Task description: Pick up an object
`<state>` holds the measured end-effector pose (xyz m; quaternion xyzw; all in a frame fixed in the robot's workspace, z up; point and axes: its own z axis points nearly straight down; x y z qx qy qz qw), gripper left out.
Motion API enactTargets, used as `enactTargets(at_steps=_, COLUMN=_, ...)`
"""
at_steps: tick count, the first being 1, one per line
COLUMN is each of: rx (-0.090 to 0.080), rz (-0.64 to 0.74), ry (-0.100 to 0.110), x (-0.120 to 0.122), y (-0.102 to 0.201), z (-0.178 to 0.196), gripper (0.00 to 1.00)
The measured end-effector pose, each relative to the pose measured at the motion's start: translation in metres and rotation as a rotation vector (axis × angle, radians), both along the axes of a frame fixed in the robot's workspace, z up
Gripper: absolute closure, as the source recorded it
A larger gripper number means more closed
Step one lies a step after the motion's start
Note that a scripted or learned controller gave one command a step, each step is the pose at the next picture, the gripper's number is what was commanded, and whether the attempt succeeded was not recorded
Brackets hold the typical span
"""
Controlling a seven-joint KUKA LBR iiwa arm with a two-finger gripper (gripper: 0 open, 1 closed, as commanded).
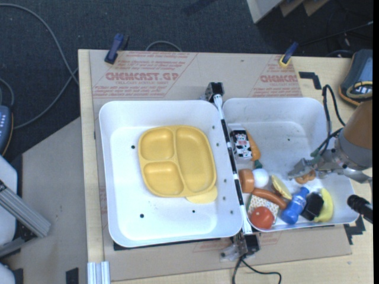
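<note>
Here the tool [303, 171] hovers low in the right bin [278, 108] near toys.

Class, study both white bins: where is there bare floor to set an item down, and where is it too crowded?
Left bin: bare strips ring the yellow divided plate, widest along the near edge. Right bin: the far half, beyond the gripper, is bare. Its near edge is crowded: red tomato, blue bottle, banana and other toy food packed together.

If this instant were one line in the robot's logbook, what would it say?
arm: over right white bin | gripper: low beside toy pile | left white bin: yellow sectioned plastic plate | pick: not confirmed
</note>
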<state>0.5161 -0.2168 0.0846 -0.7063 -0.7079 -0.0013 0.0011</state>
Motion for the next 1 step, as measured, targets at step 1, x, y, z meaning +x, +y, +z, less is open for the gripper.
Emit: enactTargets(at_steps=1, rx=-0.003, rz=-0.001, ry=-0.001, x=0.0, y=-0.0012, z=0.0099, gripper=1.0)
